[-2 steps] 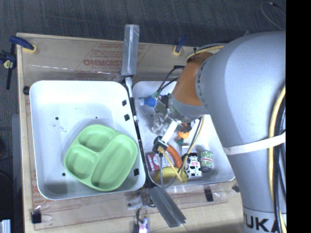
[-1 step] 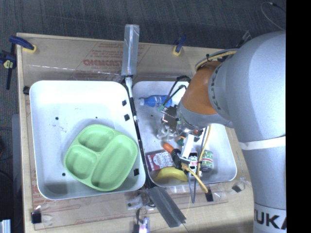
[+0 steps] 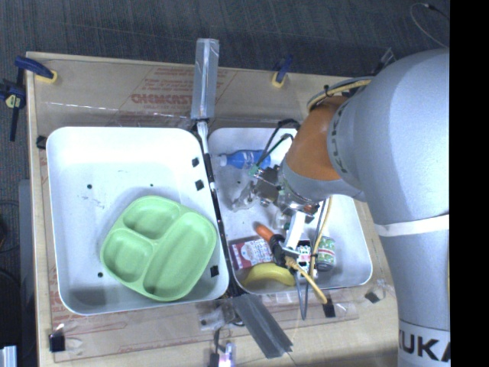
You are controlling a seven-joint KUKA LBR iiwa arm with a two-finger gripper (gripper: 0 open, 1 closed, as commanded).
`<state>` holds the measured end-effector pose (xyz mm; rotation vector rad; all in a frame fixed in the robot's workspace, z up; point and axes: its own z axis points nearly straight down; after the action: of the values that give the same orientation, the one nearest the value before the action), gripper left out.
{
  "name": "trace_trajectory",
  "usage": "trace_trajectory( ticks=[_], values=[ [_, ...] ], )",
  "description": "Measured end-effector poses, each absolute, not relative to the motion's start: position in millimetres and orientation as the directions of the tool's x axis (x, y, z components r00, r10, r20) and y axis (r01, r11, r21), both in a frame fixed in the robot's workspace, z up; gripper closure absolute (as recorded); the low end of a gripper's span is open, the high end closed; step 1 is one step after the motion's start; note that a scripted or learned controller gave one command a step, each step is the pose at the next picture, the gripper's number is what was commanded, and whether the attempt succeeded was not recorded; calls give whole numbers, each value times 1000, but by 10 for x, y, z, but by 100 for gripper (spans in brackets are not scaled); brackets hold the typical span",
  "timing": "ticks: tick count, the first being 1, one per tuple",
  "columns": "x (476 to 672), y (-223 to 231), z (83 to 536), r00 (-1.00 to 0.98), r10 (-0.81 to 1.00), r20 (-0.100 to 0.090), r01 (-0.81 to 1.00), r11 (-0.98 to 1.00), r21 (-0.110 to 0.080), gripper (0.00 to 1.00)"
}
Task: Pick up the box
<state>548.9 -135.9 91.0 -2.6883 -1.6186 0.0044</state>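
At the near wall of the right bin (image 3: 353, 222) a yellow banana (image 3: 267, 275) is seen, lying on its side. Just behind it, and touching it as far as can be judged, the box (image 3: 246, 252) is found: it is dark red with a pale label, it lies flat on the floor of the bin, close to the wall which is shared with the left bin (image 3: 92, 167). A small orange thing (image 3: 263, 231) is placed just beyond the box, and a green can (image 3: 326, 252) is seen at the right side of the same bin. In the left bin a green plate (image 3: 160, 247) with three compartments is laid flat, toward the near side. Further back in the right bin the gripper (image 3: 267, 189) is lowered, apart from the box, and nothing can be seen held in it; whether it is released or clenched cannot be told. Behind it, near the far wall, a bottle with a blue cap (image 3: 241, 160) is lying.
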Motion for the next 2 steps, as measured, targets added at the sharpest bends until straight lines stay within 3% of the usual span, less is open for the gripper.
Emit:
trace_trajectory(
  ticks=[1,2],
  values=[
    [5487,-1357,1004,464,886,-1,886,-464,-7,100],
    [5489,-1356,1005,464,886,-1,886,-464,-6,0]
  ],
)
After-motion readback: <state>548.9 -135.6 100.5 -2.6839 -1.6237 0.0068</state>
